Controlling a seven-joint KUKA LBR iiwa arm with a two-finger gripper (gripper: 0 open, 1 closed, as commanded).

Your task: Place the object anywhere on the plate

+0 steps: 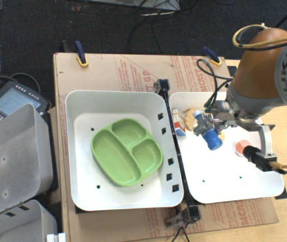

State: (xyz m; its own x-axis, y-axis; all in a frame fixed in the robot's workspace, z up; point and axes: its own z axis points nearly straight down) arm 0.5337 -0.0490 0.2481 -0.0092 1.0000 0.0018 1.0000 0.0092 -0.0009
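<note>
Object: a blue cylinder (213,138), a small bottle-like piece with a paler top, sits in the right bin (234,185), in its upper left part, directly under the arm's wrist.
Tool: the tool (207,127) is right over the cylinder's upper end; whether it is spread or pinching cannot be told, since the wrist covers it.
Neighbours: a tan figure-like item (189,118) and a white, red and blue tube (178,123) lie just beside the cylinder toward the dividing wall; a pink-orange piece (242,147) lies apart on its other side, near a black fitting.
Plate: the green three-compartment plate (127,151) rests in the middle of the left bin (82,185), tilted across it.
Step in hand: judging by the pose, securing the cylinder; a grasp across its narrow width, kept clear of the tan item, looks best.
Edges: the two bins' adjoining rims and the black clips along them stand between object and plate, so the carry needs height first.
Open room: the right bin's lower half is bare, as is the left bin's floor around the plate; any compartment will serve.
</note>
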